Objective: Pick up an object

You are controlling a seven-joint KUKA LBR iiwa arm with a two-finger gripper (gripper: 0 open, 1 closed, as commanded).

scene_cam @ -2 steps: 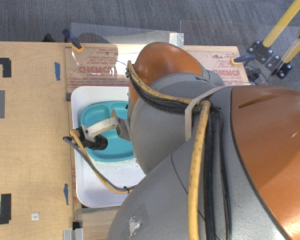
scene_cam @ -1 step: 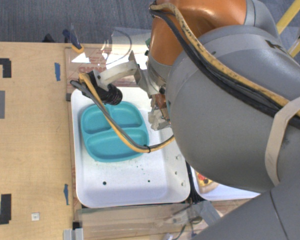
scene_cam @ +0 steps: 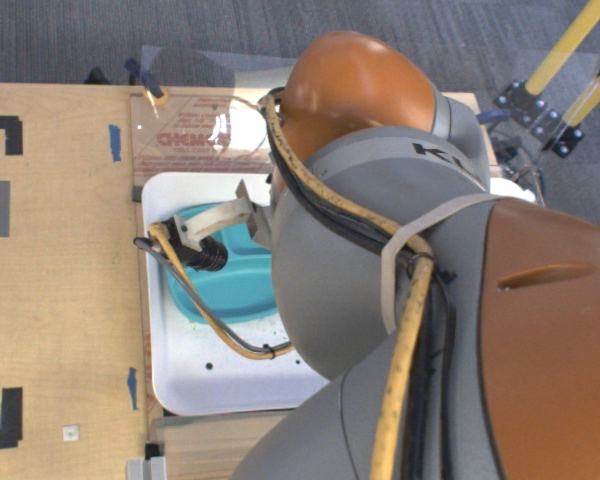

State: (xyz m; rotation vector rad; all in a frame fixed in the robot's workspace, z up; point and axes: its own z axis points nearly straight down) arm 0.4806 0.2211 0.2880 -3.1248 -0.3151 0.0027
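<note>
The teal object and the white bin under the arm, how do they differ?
The teal object is coloured and rounded at its edge, while the bin is white with straighter sides and rounded corners. The teal object lies inside the bin and is the smaller of the two. A cable loops across the teal object; the bin's near floor is bare apart from a few dark specks. Both are partly hidden by the arm.
</note>
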